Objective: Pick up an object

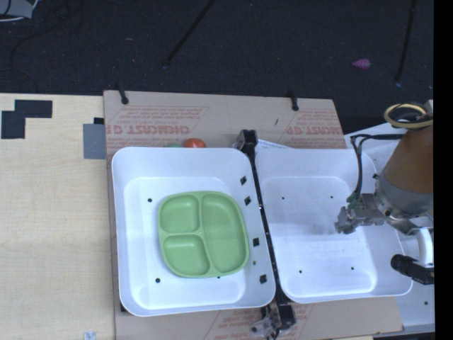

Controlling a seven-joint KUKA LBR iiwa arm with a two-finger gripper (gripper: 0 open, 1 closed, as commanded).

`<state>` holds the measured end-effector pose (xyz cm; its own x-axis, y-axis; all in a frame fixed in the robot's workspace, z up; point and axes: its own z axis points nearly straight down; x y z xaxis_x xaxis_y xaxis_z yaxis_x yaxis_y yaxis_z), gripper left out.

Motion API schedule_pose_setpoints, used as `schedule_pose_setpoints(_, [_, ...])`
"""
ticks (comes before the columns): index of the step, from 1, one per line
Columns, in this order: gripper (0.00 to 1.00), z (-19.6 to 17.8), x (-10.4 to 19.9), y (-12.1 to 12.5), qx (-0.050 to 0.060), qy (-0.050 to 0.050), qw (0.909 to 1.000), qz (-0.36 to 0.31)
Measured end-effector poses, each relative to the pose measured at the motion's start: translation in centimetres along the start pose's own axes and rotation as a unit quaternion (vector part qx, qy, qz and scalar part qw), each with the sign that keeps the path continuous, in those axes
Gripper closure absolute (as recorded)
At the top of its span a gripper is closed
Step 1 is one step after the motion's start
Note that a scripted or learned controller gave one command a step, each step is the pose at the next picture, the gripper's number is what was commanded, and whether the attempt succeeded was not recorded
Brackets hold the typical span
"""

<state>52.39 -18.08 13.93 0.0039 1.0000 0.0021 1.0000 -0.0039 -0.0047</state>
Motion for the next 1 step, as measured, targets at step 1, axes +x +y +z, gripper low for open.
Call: schedule_pose_setpoints(1, [1.0, -6.23, -0.53, 0.28, -0.004, -0.002, 1.0, -0.003])
